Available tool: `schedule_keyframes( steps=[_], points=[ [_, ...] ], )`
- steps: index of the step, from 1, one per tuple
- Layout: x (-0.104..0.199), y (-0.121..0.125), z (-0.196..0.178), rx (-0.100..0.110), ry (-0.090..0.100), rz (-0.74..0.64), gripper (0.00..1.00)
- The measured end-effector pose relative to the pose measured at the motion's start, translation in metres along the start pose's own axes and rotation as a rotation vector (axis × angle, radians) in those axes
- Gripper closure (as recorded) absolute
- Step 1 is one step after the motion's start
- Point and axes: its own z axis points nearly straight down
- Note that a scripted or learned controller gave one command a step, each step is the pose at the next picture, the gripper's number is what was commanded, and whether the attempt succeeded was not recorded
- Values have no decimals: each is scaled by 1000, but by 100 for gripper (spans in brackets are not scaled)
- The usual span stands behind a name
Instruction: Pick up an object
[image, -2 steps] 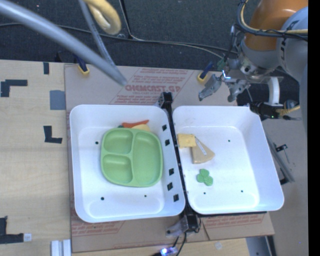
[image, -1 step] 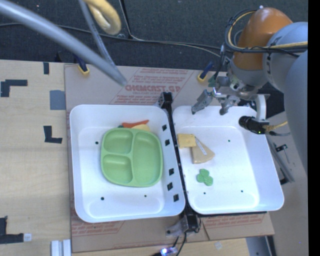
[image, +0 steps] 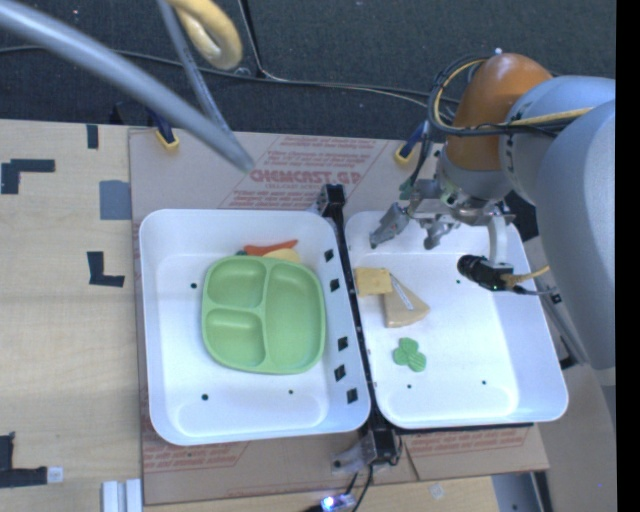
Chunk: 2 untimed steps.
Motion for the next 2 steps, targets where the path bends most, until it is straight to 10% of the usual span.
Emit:
schedule_keyframes(
  steps=[1,2],
  points=[
    [-9,-1,50,-1,-1,1,0],
    [-8,0,36,-5,0,-2,100]
  ],
)
